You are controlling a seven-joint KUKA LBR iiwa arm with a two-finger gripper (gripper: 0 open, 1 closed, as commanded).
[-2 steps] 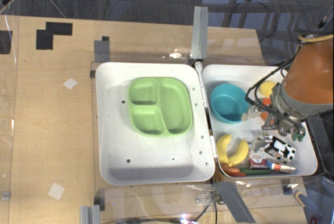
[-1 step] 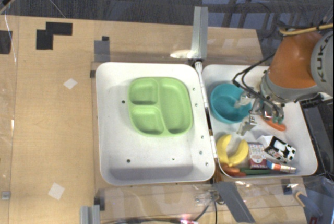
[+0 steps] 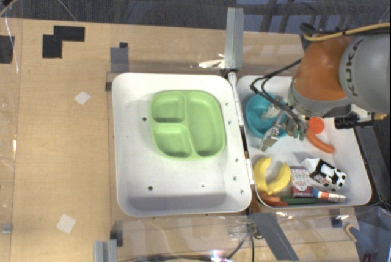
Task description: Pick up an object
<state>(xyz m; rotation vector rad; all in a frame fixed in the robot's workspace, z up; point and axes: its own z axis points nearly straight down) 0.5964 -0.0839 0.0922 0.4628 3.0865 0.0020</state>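
In the right bin (image 3: 364, 184), the end effector (image 3: 282, 130) is hanging beside the round blue plastic bowl (image 3: 256, 114), slightly open, holding nothing; picking is not done.

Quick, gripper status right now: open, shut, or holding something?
Gripper: cannot be told; it hangs in the right bin beside the teal cup.

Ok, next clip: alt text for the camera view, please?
A grey robot arm with an orange band reaches from the right, its two-finger gripper over the right white bin, beside a teal plastic cup, above a yellow banana. The left white bin holds a green divided plate.
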